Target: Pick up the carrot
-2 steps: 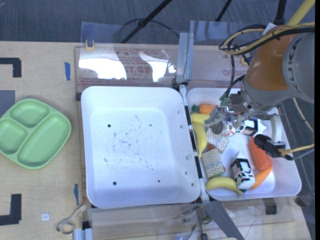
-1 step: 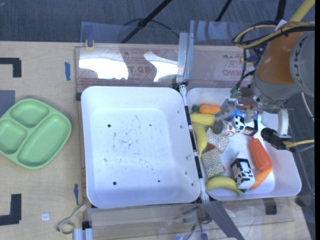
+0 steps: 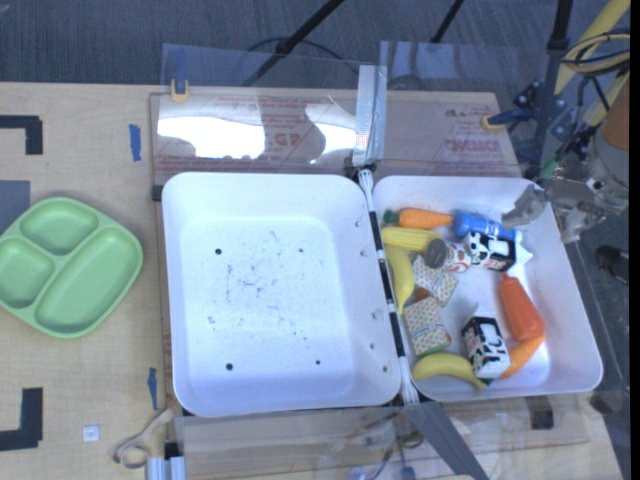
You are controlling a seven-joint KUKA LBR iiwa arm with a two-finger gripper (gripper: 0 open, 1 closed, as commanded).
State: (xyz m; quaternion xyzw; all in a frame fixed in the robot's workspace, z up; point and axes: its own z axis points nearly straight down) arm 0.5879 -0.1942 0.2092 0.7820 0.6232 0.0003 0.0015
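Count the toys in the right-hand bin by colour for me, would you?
Orange pieces: 2
Yellow pieces: 3
Cow-print pieces: 2
Tan checked pieces: 2
Blue piece: 1
Grey piece: 1
Total: 11, though the toys overlap, so the orange count is uncertain.

Pale wood bench (image 3: 90,118) under bright overhead light, with black corner marks and strips of blue tape (image 3: 134,140). Dark blue-grey carpet floor (image 3: 120,13) beyond the far edge, crossed by black stand legs (image 3: 330,13). Clear plastic panels (image 3: 262,103) upright behind 2 white bins (image 3: 190,198), catching glare. Green divided plate (image 3: 65,265) at the left side.
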